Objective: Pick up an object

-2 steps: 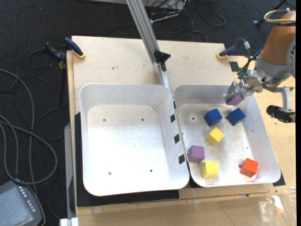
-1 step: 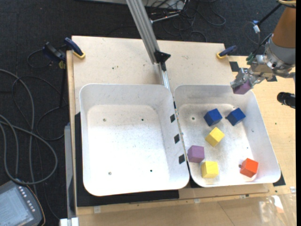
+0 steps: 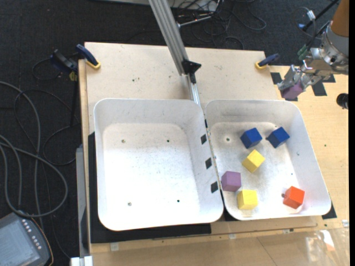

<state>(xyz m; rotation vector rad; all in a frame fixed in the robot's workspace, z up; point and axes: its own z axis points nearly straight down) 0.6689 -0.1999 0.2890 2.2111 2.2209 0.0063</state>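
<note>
While my pincer [image 3: 294, 85] grips a purple cube [image 3: 290, 90] high above the right bin [image 3: 310, 148], a loose hold could drop it.

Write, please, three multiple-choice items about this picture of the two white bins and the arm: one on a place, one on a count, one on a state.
1. Where do the loose cubes lie?
A. All in the right bin
B. All in the left bin
C. On the bare bench

2. How many yellow cubes lie in the right bin?
A. One
B. Two
C. Four

3. What is between the fingers of the gripper?
A. An orange cube
B. A purple block
C. A blue cube

Answers:
1. A, since the two blue cubes, two yellow cubes, purple cube and orange cube all sit within the right bin's walls.
2. B, one near the bin's middle and one by its near rim.
3. B, a purple block shows between the fingers, above the bench beyond the bin's far right corner.
</note>
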